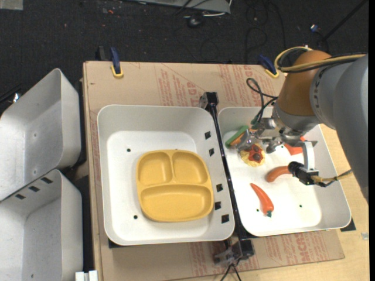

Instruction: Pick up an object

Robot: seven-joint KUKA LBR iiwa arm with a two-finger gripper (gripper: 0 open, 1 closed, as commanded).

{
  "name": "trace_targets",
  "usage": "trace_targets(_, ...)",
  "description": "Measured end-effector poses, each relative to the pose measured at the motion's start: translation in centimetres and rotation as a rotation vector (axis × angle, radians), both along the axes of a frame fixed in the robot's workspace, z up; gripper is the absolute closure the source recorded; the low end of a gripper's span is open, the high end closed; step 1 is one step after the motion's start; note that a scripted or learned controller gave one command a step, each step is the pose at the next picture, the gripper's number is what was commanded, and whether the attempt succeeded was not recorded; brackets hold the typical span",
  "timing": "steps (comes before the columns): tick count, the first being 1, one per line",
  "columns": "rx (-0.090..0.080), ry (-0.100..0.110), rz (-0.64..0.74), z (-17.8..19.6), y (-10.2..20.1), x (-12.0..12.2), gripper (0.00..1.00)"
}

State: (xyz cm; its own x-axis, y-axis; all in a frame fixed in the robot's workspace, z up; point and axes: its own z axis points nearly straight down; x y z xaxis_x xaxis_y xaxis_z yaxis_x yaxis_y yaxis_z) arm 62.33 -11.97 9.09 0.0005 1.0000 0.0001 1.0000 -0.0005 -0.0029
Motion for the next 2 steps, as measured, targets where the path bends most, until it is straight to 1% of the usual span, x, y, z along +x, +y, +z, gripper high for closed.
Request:
trace_targets(1,-0.001,-0.004,0.0,1.2,0.0,0.1,1.0)
trace_targets(2,-0.002,-0.009,-0.001,6.6,-0.9,-0.2,1.0)
